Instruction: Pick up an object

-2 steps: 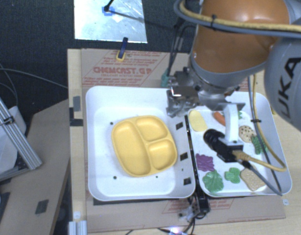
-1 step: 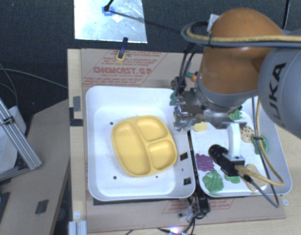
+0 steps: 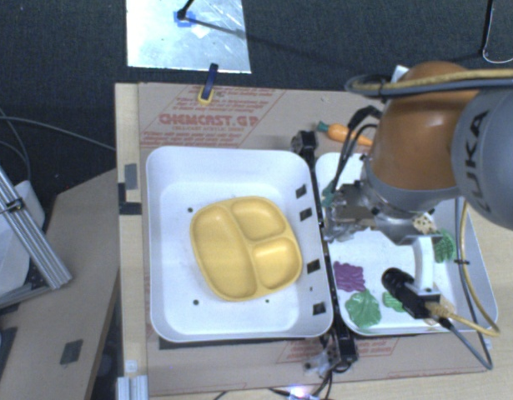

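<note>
Yellow divided plate (image 3: pixel 243 247), white bin (image 3: pixel 168 223), purple object (image 3: pixel 349 275).

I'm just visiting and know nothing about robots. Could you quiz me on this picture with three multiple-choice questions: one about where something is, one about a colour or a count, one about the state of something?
1. Where is the yellow plate?
A. In the left bin
B. In the right bin
C. On the cardboard outside the bins

2. How many compartments does the plate have?
A. One
B. Three
C. Six

3. How does the plate lie?
A. Standing on edge
B. Flat, hollows facing up
C. Upside down

Answers: 1 A, it rests on the floor of the left bin. 2 B, ridges divide it into one large section and two smaller ones. 3 B, its hollows show from above.
</note>
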